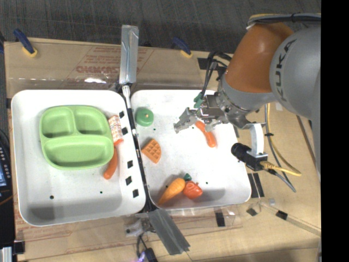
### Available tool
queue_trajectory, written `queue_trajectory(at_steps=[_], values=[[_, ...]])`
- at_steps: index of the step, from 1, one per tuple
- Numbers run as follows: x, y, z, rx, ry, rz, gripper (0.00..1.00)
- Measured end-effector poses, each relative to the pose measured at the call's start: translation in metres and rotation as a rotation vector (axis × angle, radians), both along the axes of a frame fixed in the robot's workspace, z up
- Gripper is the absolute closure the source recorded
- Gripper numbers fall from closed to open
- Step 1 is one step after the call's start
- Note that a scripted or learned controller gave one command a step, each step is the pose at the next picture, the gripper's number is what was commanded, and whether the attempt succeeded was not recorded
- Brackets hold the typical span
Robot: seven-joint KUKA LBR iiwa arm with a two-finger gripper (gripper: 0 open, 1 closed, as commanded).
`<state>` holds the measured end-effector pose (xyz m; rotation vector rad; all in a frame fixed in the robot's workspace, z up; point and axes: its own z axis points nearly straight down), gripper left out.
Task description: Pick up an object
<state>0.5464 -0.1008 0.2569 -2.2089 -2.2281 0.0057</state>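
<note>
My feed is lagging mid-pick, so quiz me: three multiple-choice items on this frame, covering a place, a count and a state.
1. The green three-compartment plastic tray lies in: A the left white bin; B the right white bin; C on the bench.
2. Toys in the right bin: A two; B five; C eight.
3. The orange toy carrot is: A standing upright; B lying flat; C lifted by the gripper.

A: it rests on the left bin's floor.
B: green round toy, waffle, sausage, carrot, red pepper.
B: on its side beside the pepper.
</note>
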Motion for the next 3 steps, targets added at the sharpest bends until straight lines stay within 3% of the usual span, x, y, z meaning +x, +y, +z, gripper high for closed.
queue_trajectory(at_steps=[1,2,3], values=[[0.033,-0.066,0.083,-0.002,-0.006,-0.080,0.00],[0.029,-0.083,-0.038,0.000,0.003,0.006,0.00],[0.063,-0.109,-0.074,-0.001,-0.001,0.009,0.00]])
